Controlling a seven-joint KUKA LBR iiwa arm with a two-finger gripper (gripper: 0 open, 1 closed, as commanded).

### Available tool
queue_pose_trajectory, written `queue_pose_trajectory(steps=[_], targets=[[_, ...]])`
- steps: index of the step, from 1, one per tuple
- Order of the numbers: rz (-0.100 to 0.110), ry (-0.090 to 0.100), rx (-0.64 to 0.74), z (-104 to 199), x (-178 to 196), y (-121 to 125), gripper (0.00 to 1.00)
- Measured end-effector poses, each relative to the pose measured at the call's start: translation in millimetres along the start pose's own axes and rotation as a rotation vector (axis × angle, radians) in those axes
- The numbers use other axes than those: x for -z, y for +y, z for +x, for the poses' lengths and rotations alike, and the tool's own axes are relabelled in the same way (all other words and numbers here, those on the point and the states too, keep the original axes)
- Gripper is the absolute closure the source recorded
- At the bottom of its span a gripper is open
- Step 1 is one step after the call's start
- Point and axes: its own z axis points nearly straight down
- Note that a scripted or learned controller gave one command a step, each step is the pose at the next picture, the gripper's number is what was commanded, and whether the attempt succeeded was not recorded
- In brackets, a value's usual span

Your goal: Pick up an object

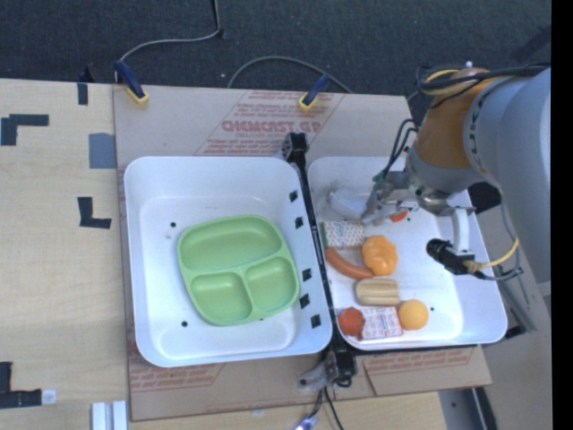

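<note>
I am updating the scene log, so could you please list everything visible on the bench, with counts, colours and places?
white bins: two, white, side by side on the cardboard sheet
divided plate: one, green, in the left bin
orange bell pepper: one, orange, middle of the right bin
hot dog sausage: one, orange-red, left of the pepper
bread roll: one, tan, below the pepper
orange ball: one, orange, right bin's near side
tomato: one, red, near left corner of the right bin
patterned packets: two, white with red print, right bin
clamps: two, blue and yellow, far cardboard edge
gripper: one, grey, low over the right bin's far part
</note>
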Motion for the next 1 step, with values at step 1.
queue_pose_trajectory(steps=[1], targets=[[0.001,0.000,0.000,0.1,-0.4,-0.3,0.00]])
